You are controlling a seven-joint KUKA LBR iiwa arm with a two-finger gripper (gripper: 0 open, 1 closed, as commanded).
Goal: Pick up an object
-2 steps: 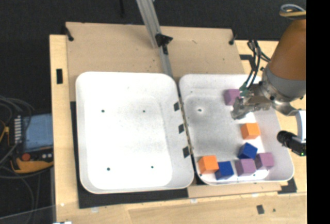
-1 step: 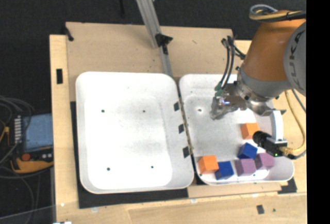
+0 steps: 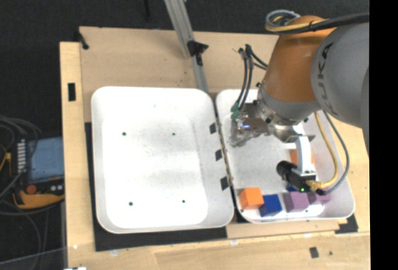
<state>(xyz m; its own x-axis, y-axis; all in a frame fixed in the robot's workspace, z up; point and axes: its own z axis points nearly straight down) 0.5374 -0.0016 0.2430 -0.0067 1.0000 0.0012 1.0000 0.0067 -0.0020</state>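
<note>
**Orange, blue and purple blocks lie at the near edge of the right bin**

Orange block (image 3: 251, 198), blue block (image 3: 271, 204) and purple block (image 3: 297, 201) sit in a row along the near rim of the right bin (image 3: 249, 216), well apart from the gripper (image 3: 241, 130), which hangs over that bin's far left part beside the divide. Whether it is wide or narrow cannot be told. The arm's wrist and its cables (image 3: 336, 163) overhang the right bin, partly hiding its floor. The left bin (image 3: 152, 157) lies just beside it.
</note>
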